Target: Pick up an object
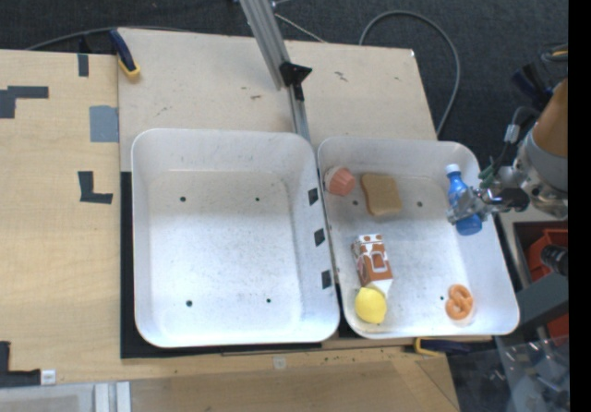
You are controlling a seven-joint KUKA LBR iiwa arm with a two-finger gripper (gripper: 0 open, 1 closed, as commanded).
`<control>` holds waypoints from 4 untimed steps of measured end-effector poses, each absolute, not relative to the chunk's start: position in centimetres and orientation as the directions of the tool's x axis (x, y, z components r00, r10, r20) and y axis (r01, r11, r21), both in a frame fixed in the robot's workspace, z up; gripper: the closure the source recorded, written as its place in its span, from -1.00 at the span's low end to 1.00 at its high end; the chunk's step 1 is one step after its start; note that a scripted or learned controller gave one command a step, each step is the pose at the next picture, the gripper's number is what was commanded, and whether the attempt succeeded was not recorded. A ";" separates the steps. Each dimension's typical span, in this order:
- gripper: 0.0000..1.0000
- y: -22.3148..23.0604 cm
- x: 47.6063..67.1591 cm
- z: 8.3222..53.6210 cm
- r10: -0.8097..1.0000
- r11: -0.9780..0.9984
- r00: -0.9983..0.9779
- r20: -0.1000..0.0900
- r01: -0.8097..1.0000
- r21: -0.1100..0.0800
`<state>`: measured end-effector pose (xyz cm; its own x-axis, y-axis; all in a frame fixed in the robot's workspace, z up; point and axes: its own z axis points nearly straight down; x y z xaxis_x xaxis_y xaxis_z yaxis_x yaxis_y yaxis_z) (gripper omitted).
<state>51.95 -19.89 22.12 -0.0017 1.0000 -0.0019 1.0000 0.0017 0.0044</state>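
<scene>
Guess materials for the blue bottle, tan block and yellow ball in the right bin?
Blue bottle: likely plastic, with saturated blue body and white cap; the hand is at it. Tan block: looks like sponge or foam, with a matte, soft-edged surface, though it could be a toy bread slice. Yellow ball: probably plastic or rubber, smooth with uniform colour.

Grey arm (pixel 552 156) reaching in from the right, orange band above wrist, gripper (pixel 482 200) low at bin edge

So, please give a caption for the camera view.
Gripper at a blue bottle in the right bin.
</scene>
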 end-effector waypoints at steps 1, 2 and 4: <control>1.00 -19.9 52.0 24.5 1.000 0.002 -0.002 -0.001 1.000 0.002; 1.00 -15.9 54.0 23.9 1.000 0.006 -0.006 0.002 1.000 -0.001; 1.00 -4.9 58.5 22.1 1.000 0.007 -0.007 0.001 1.000 -0.002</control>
<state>58.47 -4.87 22.08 -0.0069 1.0000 0.0013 1.0000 0.0069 -0.0021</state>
